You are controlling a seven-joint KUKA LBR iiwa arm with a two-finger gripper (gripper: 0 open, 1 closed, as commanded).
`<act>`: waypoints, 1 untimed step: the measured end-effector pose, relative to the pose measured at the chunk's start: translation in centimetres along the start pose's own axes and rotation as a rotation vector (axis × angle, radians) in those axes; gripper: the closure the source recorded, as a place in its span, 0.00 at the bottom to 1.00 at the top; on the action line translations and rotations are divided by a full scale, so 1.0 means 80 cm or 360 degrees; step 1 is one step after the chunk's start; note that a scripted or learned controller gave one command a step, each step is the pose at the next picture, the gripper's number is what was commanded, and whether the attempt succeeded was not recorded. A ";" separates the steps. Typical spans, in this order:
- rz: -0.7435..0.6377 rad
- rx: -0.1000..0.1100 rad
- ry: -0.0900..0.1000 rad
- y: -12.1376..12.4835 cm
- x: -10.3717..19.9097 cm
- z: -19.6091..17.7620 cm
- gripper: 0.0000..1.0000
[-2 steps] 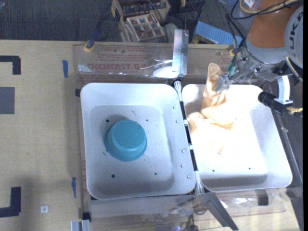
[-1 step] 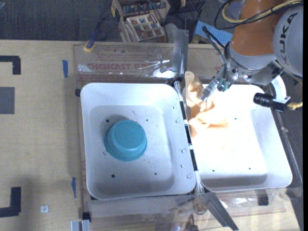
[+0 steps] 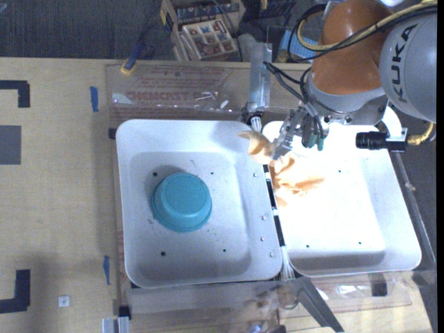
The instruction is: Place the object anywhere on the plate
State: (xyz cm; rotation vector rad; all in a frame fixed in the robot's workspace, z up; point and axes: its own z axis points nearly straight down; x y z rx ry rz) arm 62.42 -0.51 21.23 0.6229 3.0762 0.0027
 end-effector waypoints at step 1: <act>-0.0629 -0.0001 0.0000 0.031 0.045 -0.003 1.00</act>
